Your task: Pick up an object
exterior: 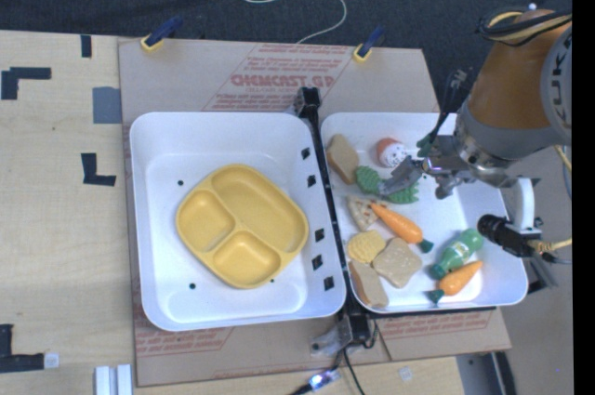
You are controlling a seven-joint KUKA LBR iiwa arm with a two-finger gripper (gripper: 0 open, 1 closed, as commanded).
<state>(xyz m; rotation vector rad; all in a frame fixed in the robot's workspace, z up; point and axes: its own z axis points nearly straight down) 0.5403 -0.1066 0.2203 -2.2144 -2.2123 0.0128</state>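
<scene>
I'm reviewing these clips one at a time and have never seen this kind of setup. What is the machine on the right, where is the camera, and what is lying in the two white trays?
The picture comes from one fixed camera above the bench, looking down at a slant. The grey and orange machine is a robot arm reaching in from the right. Its gripper, a two-finger claw, hangs over the right bin, close to a green toy piece. I cannot tell whether it holds anything.

The left bin holds a yellow divided tray. The right bin holds toy food: two carrots, a green bottle, cracker and bread pieces, and a small white and red piece. Its job is simply to pick one up.
</scene>
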